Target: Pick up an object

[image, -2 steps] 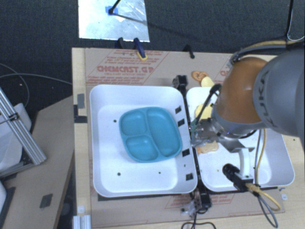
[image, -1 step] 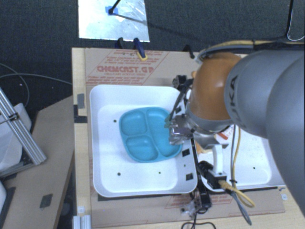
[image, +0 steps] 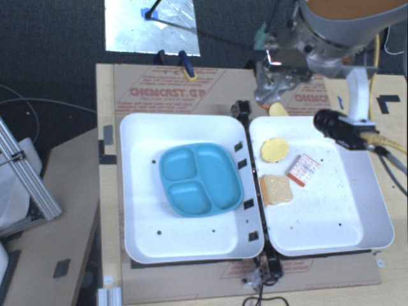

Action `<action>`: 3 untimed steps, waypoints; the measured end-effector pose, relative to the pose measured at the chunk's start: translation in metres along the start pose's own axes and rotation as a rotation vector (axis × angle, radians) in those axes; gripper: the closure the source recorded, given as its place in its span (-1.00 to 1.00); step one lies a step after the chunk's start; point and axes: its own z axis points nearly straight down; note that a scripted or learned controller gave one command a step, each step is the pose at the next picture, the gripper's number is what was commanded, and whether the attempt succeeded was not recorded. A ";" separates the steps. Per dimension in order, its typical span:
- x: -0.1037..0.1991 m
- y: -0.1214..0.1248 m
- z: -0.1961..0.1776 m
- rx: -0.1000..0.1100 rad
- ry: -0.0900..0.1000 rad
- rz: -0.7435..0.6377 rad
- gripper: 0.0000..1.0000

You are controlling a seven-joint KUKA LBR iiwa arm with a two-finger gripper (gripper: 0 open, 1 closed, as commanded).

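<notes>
From my remote seat, I saw the left bin (image: 137, 190) holding a blue divided plate (image: 201, 178), three compartments up, lying flat near the bin's middle and a little toward its right wall. The plate touched nothing else.

Between the two bins ran a dark hinge strip with black clips (image: 244, 164) along it.

The right bin (image: 363, 215) carried three small things grouped in its left half. Farthest back was a round yellow disc (image: 275, 149), lying flat near the far left corner. Nearer to me, just beside the left wall, lay a tan toast-like slice (image: 276, 189), also flat. To the right of those two, between them in depth, sat a small red-and-white packet (image: 303, 169), tilted on a diagonal and just beside the slice's far right corner without clearly touching it.

Another small yellowish piece (image: 278, 109) sat at the far rim of the right bin, directly under the gripper (image: 273, 93). The gripper hung above that rim, at the far left corner of the right bin, apart from the three things inside. Nothing showed between its fingers, and whether they were parted or closed I could not tell.

A black cylindrical fitting (image: 336, 127) jutted over the bin's far right part.
</notes>
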 end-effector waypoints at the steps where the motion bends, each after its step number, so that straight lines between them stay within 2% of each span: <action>1: 0.005 -0.040 0.044 0.024 -0.006 0.000 1.00; 2: 0.005 -0.038 0.031 0.016 -0.004 -0.006 1.00; 3: 0.051 -0.044 0.184 0.035 -0.009 -0.003 1.00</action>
